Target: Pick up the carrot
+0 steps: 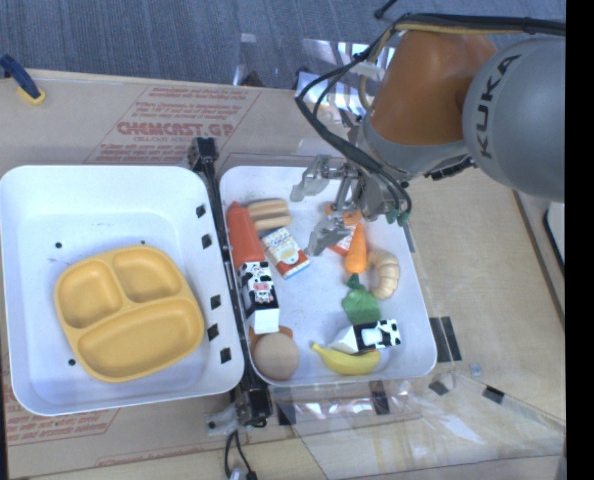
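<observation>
The carrot [357, 252], orange with a green leafy top, lies in the right bin [417, 313] towards its right side, narrow end pointing to the back. My gripper [349, 223] hangs low over that narrow end. It is open, one finger [326, 238] to the left of the carrot and the other to its right. The carrot rests among the other food and does not look lifted.
Around the carrot lie a croissant [385, 274], a small carton [286, 250], a bun [269, 211], a long red sausage [242, 235], a cow-print carton [259, 290], an egg [275, 356] and a banana [347, 359]. The left bin [22, 208] holds a yellow divided plate [127, 313].
</observation>
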Robot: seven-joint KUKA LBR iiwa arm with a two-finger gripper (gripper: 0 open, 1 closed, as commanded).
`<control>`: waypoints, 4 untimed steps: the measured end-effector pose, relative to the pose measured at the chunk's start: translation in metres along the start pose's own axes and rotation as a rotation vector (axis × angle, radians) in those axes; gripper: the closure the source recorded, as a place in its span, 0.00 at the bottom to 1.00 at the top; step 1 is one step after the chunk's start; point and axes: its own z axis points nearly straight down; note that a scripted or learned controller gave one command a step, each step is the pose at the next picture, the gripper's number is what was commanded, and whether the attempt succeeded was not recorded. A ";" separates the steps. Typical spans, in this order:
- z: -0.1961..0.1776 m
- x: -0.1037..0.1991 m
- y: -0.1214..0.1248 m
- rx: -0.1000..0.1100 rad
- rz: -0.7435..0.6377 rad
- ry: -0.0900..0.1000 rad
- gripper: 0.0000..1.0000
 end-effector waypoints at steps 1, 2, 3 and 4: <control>0.139 0.006 -0.062 -0.001 -0.041 0.003 0.00; 0.126 0.003 -0.059 -0.001 -0.050 -0.006 1.00; 0.083 -0.010 -0.016 -0.002 0.073 -0.005 1.00; 0.126 0.024 -0.055 0.001 -0.189 -0.021 1.00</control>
